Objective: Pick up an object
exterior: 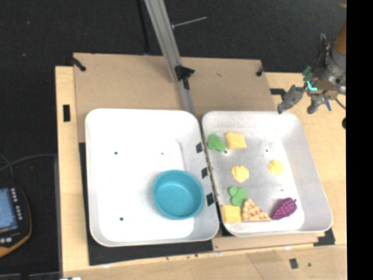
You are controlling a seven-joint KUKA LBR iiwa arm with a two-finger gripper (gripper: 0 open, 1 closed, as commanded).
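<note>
Tool: the tool (302, 100) sat at the far right of the camera view, over the surface just beyond the far right corner of the right bin (312, 174); two dark fingers stood apart, nothing between them.
Arm: only the wrist end showed, at the right edge, above the tool.
Step in hand: judged as the approach, with no object reached yet.
Next move: would call for carrying the tool in over the right bin, picking one piece, lining the fingers across it and lowering.
Nearest candidates: yellow block (235, 140) and green piece (217, 143), side by side near the bin's far left; small yellow piece (275, 167) alone toward the right, probably the easiest to close on.
Middle: a yellow lobed piece (240, 172).
Near edge cluster: green leafy piece (236, 196), yellow cube (231, 214), orange wedge (254, 211) crowded together; purple grape bunch (284, 208) just beside them.
Look: small, bright toy foods, matte.
Left bin: the left bin (116, 133) held a blue bowl (178, 193), upright, near its right wall.
</note>
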